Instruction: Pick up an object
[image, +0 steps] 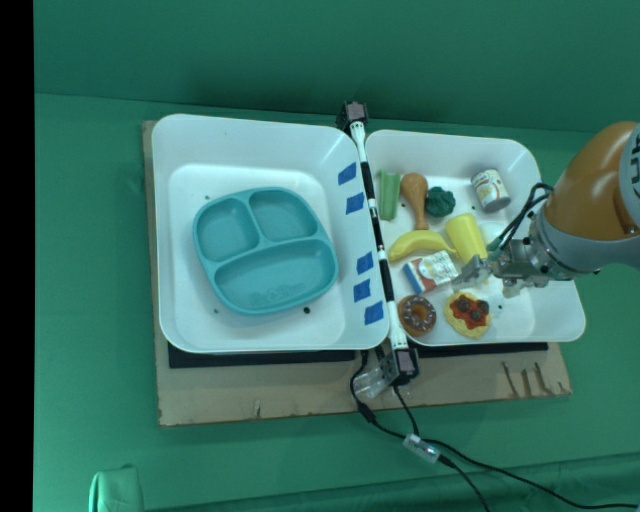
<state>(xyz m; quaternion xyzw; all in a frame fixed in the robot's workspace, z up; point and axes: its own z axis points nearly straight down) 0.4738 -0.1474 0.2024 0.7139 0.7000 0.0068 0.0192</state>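
The right bin (545, 310) holds several toy foods: a green stalk (388, 195), a drumstick (414, 192), broccoli (439, 202), a small can (489, 189), a yellow cup (465, 235), a banana (418, 244), a red and white packet (435, 268), a donut (417, 314) and a small pizza (468, 312). My gripper (478, 270) reaches in from the right. It sits low in the bin, just right of the packet, below the yellow cup and above the pizza. I see nothing lifted.
The left bin (180, 160) carries a teal divided plate (265, 250). A divider with blue tape marks (365, 262) runs between the bins. Cables (430, 455) trail over the green bench in front. The arm's orange band (595, 190) hangs over the right bin's right side.
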